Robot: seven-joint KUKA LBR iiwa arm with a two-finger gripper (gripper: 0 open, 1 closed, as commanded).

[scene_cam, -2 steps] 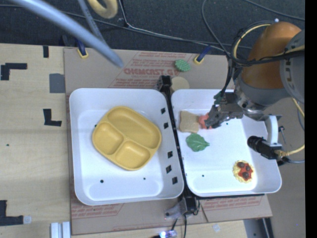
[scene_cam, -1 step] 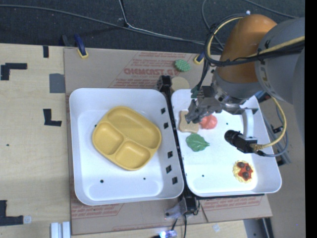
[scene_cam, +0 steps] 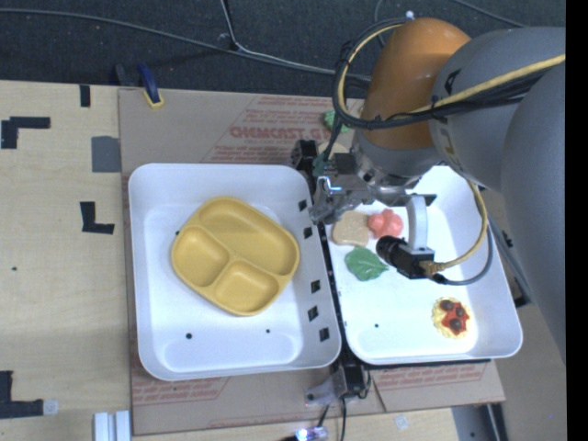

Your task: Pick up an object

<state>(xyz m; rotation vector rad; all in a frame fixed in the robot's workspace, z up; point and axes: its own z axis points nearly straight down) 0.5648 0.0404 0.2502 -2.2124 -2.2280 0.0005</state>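
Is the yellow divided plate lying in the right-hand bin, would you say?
No, the yellow plate lies in the left bin.

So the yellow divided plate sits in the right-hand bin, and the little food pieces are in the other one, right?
Not quite. The camera view shows the yellow divided plate in the left-hand bin. The little food pieces, such as the green leaf and the pink piece, are in the other one, the right-hand bin.

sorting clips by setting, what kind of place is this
Most likely a robotics lab test bench: a grey and orange arm reaches over two white bins on taped cardboard, with toy food and a yellow divided plate as grasp props and cables trailing behind.
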